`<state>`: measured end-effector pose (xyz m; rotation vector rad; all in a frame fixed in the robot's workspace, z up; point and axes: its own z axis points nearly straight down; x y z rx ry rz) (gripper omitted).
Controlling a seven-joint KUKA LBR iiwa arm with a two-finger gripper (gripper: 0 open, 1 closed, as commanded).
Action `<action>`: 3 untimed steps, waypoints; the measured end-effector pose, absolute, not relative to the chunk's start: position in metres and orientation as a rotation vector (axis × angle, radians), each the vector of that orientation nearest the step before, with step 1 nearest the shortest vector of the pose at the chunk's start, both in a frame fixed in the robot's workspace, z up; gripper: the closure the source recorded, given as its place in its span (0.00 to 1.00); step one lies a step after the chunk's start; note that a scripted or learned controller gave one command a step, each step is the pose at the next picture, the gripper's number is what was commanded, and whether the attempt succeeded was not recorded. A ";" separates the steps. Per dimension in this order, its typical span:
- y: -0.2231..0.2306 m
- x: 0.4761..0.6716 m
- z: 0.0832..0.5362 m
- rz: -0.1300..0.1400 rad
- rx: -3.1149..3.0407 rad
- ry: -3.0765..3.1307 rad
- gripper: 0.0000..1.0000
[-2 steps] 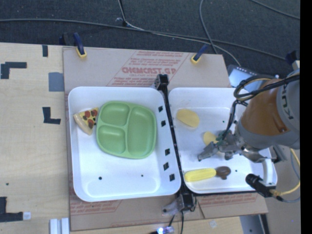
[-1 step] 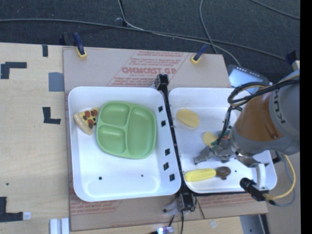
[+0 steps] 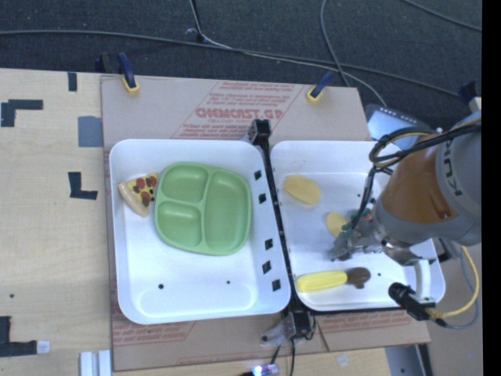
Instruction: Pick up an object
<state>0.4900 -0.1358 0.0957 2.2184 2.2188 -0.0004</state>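
- The arm (image 3: 427, 190) comes in from the right edge of the frame and bends down into the right bin (image 3: 313, 153), covering most of that bin's right half.
- The gripper (image 3: 344, 247) sits low in the middle of the right bin; its fingers are dark and blurred together, so I cannot tell whether they are apart or closed, or whether anything is between them.
- A small yellow piece (image 3: 337, 223) lies just above and left of the gripper, touching or nearly touching it; the contact is not clear.
- A pale yellow oval piece (image 3: 301, 189) lies in the upper left part of the right bin, near the divider (image 3: 270, 210) between the bins, with bare white floor above it and to its right.
- A yellow corn cob (image 3: 321, 281) lies flat along the bottom rim of the right bin, and a small brown object (image 3: 358, 276) touches its right end; both sit just below the gripper.
- In the left bin (image 3: 188, 296), a green divided plate (image 3: 203, 207) takes the centre and upper part, its right edge close to the divider.
- A pizza slice (image 3: 138, 193) rests at the plate's left side, near the bin's left wall.
- The lower part of the left bin is bare white floor.
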 end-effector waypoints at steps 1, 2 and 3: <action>-0.135 0.494 0.144 0.002 2.219 2.221 1.00; -0.133 0.497 0.186 0.003 2.217 2.221 1.00; -0.139 0.493 0.246 0.004 2.217 2.219 1.00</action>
